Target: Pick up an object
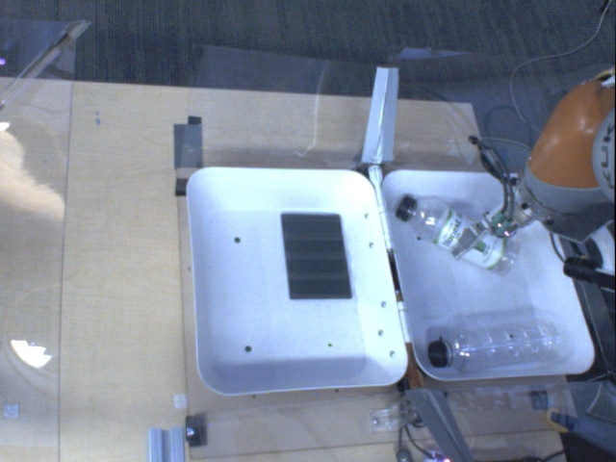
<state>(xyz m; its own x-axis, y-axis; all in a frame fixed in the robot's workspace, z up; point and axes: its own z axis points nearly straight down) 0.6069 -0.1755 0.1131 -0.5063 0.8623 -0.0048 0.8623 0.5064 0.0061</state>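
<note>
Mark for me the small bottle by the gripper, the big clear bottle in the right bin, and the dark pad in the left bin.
small bottle (452, 231), camera view, on its labelled body.
big clear bottle (500, 343), camera view, mid-body.
dark pad (315, 255), camera view, its centre.

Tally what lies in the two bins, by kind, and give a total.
Clear plastic bottles: 2, the small bottle and the large bottle, both in the right bin.
Dark ridged pads: 1, the dark pad in the left bin.
Total: 3
</note>
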